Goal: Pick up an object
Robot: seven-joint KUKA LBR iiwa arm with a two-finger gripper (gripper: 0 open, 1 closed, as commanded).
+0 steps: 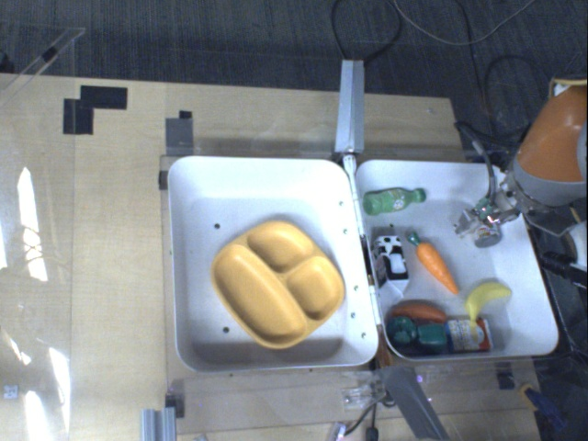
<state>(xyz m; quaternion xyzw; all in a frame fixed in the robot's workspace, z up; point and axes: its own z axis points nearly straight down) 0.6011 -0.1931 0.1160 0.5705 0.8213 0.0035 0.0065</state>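
The likeliest failure here is a close on nothing: the gripper (484, 219) sits over bare white floor in the upper right of the right-hand bin (542, 338), and every candidate lies some way off to its left or below it. Nearest are the carrot (435, 263), slanting down toward the centre of the bin, and the yellow banana (487, 297) below the gripper; both are apart from it, so a descent straight down from this spot would probably meet only plastic. A second risk is the crowded lower edge, where the dark bottle (441, 335) and a red-brown item (416, 310) press together and could jam or be nudged. The green bottle (393, 199) lies alone near the top of the bin, the black-and-white toy (393, 260) by the divider. Nothing shows held in the gripper, and its opening is too small and blurred to tell. The left bin (184, 246) carries a yellow divided dish (277, 281).
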